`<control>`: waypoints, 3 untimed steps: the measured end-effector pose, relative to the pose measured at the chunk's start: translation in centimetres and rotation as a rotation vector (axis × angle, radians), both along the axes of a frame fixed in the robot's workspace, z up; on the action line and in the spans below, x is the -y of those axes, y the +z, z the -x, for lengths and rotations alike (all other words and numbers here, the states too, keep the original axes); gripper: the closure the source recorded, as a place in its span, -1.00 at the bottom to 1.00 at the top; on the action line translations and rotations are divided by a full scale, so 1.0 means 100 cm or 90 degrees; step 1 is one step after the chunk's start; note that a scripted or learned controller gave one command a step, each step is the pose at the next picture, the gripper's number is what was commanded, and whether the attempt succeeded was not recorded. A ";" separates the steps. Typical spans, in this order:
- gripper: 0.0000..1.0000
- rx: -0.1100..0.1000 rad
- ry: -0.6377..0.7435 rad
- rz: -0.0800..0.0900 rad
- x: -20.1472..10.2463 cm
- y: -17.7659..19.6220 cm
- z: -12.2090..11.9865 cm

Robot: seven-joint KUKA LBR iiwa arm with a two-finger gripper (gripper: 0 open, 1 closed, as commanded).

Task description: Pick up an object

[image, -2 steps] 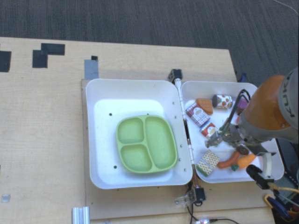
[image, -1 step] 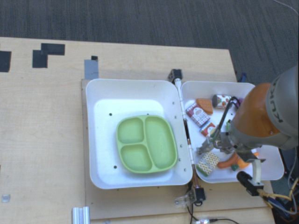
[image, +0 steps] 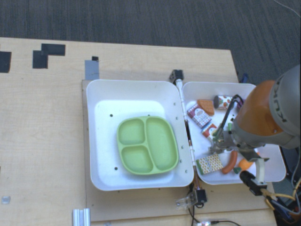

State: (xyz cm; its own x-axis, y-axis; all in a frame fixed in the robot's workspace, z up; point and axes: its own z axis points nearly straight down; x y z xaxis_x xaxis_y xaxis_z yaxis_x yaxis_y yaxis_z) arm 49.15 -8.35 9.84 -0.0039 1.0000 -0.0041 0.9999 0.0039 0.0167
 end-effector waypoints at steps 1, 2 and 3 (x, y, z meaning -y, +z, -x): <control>-1.00 0.000 0.000 0.000 0.000 0.000 0.000; 1.00 0.002 0.002 0.000 -0.001 0.010 -0.001; -1.00 0.002 0.002 0.000 -0.001 0.010 -0.001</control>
